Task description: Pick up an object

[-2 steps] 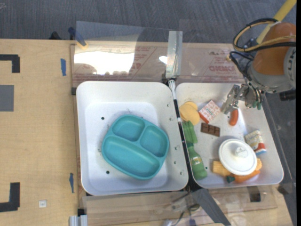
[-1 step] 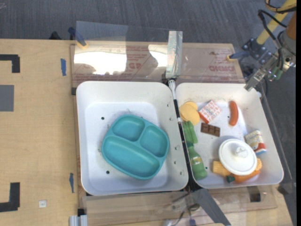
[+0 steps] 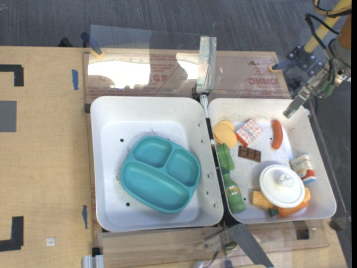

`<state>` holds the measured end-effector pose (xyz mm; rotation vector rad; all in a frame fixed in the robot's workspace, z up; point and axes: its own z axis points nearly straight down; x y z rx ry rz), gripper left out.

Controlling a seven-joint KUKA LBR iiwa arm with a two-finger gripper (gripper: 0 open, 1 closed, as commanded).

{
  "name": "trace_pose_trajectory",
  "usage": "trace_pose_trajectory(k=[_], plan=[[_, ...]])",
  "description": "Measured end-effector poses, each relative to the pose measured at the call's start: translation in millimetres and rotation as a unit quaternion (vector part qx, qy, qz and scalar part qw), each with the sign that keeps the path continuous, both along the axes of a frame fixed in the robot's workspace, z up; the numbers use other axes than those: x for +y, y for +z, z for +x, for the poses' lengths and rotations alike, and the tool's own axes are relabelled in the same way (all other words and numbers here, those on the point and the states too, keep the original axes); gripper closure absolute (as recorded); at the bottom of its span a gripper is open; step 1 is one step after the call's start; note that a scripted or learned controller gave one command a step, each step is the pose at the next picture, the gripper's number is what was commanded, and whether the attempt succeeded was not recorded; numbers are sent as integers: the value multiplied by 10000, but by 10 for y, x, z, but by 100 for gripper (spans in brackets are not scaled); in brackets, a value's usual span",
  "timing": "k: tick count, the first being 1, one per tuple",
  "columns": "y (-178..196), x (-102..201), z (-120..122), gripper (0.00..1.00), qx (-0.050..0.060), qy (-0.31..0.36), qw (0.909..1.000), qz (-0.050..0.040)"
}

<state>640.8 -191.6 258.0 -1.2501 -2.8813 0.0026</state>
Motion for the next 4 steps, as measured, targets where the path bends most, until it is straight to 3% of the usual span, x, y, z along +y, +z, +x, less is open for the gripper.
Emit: trace_pose_trajectory(k=[1,2,3,4], plan=[[-1400,-101,-8,0,38,-514,9987,7],[-1719,-79,28,0,-10,-1237,9923,4],[-1615,-85,43,100,-38,-1226,9924,-20],[-497,524,297,100,-60,-1885,9820,11]])
